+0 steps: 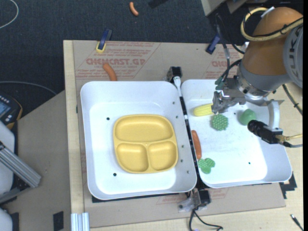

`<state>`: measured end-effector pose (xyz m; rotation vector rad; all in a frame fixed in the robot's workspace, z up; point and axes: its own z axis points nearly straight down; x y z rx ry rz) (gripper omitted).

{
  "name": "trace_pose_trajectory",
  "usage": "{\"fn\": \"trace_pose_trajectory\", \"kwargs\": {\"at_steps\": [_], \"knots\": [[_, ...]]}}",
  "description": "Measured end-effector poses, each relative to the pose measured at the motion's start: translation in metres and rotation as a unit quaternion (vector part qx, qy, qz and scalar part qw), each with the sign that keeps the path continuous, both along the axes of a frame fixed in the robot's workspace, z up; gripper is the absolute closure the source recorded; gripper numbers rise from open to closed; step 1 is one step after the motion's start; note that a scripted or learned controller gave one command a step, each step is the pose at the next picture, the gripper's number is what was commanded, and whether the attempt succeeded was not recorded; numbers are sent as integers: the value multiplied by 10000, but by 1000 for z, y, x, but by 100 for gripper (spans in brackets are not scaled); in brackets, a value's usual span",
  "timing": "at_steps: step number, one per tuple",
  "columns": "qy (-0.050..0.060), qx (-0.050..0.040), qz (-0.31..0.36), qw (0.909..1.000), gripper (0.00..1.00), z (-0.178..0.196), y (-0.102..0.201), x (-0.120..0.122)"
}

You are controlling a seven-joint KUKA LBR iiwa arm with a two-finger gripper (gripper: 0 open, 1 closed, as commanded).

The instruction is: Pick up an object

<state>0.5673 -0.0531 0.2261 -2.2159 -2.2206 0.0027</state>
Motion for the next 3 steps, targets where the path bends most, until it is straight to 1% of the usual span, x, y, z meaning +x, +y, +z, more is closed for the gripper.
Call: {"fn": "trace_pose_trajectory", "kwargs": {"at_steps": [1,2,3], "knots": [[3,-6,-15,10000,100,-10,-6,-2],[-37,-15,-14,10000,100,-6,-16,10],[-41,-14,-13,10000,100,7,-18,5]]}}
